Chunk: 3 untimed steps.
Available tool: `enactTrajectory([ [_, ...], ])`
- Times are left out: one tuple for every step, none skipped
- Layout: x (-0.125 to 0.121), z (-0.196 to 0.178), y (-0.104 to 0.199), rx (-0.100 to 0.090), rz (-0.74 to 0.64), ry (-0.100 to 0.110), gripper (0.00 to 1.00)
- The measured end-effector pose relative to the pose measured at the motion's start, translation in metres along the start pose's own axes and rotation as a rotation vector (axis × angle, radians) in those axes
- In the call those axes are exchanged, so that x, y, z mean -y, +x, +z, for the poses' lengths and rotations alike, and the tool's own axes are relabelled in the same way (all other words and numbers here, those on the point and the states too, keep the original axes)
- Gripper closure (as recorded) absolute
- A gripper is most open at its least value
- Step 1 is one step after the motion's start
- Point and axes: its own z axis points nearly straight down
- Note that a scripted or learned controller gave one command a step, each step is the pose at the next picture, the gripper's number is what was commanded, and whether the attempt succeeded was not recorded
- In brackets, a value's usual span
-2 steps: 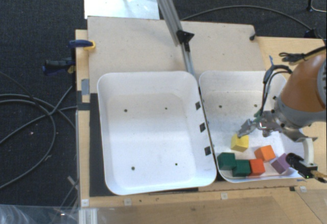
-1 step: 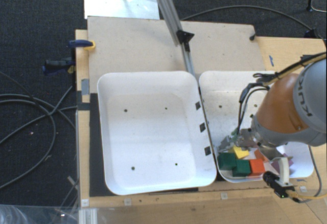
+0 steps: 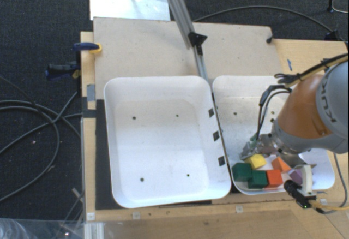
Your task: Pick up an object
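A: Where are your blocks?
B: Heaped in the right bin's point(image 3: 235, 96) near corner: yellow block point(image 3: 257, 162), green blocks point(image 3: 250, 173), orange point(image 3: 274, 177). The gripper point(image 3: 255, 149) hangs over them.
A: Open?
B: You can't tell. So tightly packed, your grab could nudge neighbours and slip off.

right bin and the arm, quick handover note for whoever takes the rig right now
Gripper: low in the right bin, over the pile; nothing seen held.
Objects: yellow block, two green blocks, orange pieces, all clustered in that bin's near corner.
Left bin: no blocks in it.
Done: arm has reached the pile.
Left: grasp one object and lift it.
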Motion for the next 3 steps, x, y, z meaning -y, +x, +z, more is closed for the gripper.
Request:
enactTrajectory([
  [0.003, 0.009, -0.039, 0.002, 0.006, -0.001, 1.00],
  [-0.027, -0.093, 0.031, -0.002, -0.007, -0.006, 1.00],
  [-0.040, -0.089, 0.138, -0.004, -0.009, 0.002, 1.00],
])
